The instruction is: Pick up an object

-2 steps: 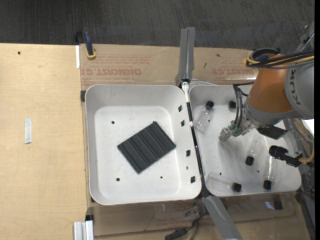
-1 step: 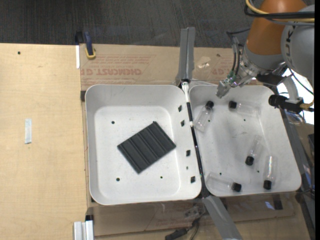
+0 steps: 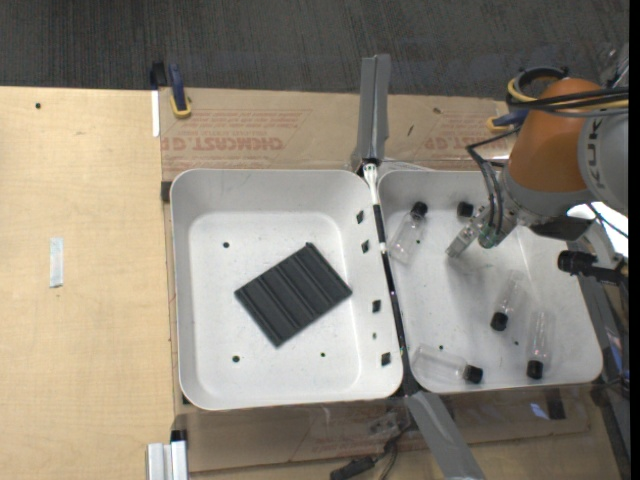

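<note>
1. The right bin (image 3: 560, 373) has several small see-through tubes with black caps lying in it.
2. One tube (image 3: 404, 236) lies near the bin's left wall, with its black cap up toward the back.
3. Another tube (image 3: 506, 303) lies near the middle, with its black cap toward the front.
4. A third tube (image 3: 538, 343) lies just to the right of that one, with its cap near the front wall.
5. A fourth tube (image 3: 448, 365) lies along the front edge, cap to the right.
6. A lone black cap (image 3: 465, 209) sits near the back wall.
7. The gripper (image 3: 472, 240) hangs over the back half of the right bin, between the tube by the left wall and the ones at the front.
8. I cannot tell how the claw is set or whether it has hold of anything; it looks like a small pale blur.
9. The arm (image 3: 545, 148) is orange and grey and comes in from the right, with black cables looping round it.
10. The left bin (image 3: 190, 268) holds a flat dark mat (image 3: 293, 293) with ridges, lying at a slant near the middle.
11. Both bins sit side by side on brown cardboard (image 3: 260, 133).
12. A blue clamp (image 3: 175, 88) grips the cardboard's back edge.
</note>
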Motion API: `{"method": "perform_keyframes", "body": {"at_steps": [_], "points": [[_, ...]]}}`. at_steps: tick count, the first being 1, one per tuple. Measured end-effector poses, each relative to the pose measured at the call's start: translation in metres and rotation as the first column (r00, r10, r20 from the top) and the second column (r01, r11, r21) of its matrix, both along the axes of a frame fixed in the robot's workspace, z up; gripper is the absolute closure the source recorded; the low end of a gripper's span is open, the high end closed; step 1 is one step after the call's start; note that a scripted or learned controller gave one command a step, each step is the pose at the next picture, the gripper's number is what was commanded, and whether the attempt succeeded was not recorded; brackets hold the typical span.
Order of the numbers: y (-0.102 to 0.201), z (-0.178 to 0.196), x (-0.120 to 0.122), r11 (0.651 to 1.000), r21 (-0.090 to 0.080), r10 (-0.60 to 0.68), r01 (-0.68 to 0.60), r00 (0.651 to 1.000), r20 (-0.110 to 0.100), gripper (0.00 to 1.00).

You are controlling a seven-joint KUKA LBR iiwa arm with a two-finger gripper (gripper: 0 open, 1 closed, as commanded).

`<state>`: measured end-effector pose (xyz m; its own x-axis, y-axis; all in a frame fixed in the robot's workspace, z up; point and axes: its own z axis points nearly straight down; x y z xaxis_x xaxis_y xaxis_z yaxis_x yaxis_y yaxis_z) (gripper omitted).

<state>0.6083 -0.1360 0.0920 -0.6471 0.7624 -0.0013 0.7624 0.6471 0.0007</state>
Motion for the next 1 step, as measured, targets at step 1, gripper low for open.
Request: {"method": "perform_keyframes", "body": {"at_steps": [1], "points": [[0.0386, 0.0105, 0.0006, 0.998, 0.0, 0.06, -0.06, 0.998, 0.0, 0.0]]}}
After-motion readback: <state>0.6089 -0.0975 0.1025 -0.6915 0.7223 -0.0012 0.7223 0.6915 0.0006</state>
